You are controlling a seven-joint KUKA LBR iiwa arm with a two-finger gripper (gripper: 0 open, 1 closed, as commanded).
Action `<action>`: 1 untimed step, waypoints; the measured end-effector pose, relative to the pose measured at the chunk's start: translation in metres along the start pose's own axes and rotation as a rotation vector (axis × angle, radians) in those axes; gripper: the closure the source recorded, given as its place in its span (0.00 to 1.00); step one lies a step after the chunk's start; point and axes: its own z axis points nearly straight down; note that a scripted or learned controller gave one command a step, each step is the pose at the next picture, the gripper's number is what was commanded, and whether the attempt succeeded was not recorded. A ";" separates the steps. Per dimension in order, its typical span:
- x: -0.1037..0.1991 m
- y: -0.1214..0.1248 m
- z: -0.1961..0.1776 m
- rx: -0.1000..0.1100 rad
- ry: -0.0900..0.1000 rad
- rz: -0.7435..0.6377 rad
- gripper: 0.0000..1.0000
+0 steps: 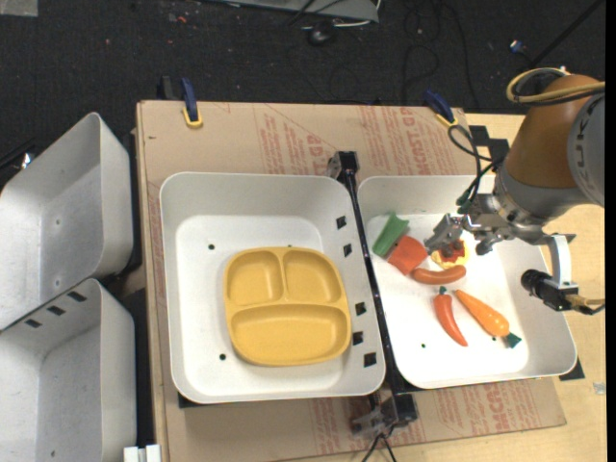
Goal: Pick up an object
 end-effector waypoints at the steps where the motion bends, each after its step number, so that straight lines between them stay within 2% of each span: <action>1: -0.002 -0.007 0.045 -0.006 -0.001 0.002 0.00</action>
